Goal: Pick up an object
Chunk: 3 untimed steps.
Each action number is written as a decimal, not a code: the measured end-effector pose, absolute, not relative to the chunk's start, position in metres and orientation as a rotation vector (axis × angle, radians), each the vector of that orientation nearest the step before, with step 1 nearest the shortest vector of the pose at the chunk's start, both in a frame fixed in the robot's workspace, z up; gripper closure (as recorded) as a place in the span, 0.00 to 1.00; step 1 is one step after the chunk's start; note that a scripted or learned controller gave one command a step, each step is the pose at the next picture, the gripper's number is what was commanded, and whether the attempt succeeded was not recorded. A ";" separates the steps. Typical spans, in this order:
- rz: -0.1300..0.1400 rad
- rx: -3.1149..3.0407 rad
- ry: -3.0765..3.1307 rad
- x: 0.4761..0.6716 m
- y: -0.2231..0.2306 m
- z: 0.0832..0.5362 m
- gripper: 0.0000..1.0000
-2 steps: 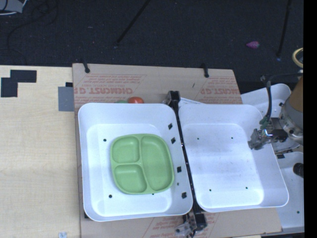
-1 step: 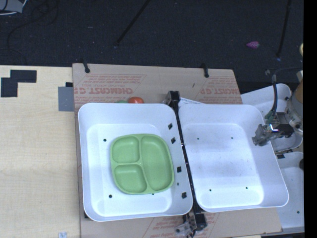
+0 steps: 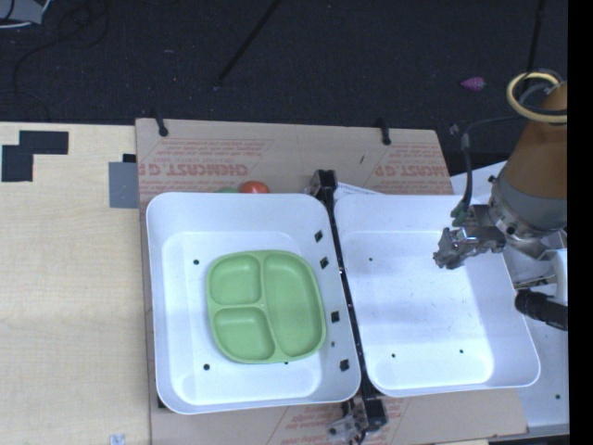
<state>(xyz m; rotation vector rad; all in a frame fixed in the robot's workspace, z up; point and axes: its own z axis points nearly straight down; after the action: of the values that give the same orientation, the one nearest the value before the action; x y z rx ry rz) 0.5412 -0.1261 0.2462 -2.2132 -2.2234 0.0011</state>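
A pale green divided plate point(image 3: 265, 305) with three compartments lies flat in the left white bin point(image 3: 176, 248). My gripper point(image 3: 451, 249) hangs over the right side of the right white bin point(image 3: 417, 360), far from the plate. The grey arm with its orange band comes in from the right edge. Nothing shows between the fingers.
A small red-orange object point(image 3: 253, 188) sits behind the left bin's far rim on the cardboard sheet point(image 3: 278, 156). A black divider strip point(image 3: 334, 276) runs between the two bins. Dark cables lie on the black floor beyond the bench.
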 end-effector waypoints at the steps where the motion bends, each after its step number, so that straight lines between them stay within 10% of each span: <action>1: 0.000 -2.212 -2.225 0.547 -0.065 0.248 1.00; 3: 0.001 -2.214 -2.225 0.568 0.056 0.234 1.00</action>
<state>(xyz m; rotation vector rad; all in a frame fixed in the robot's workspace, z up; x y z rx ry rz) 0.5679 0.0556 0.2337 -2.2136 -2.2249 0.0015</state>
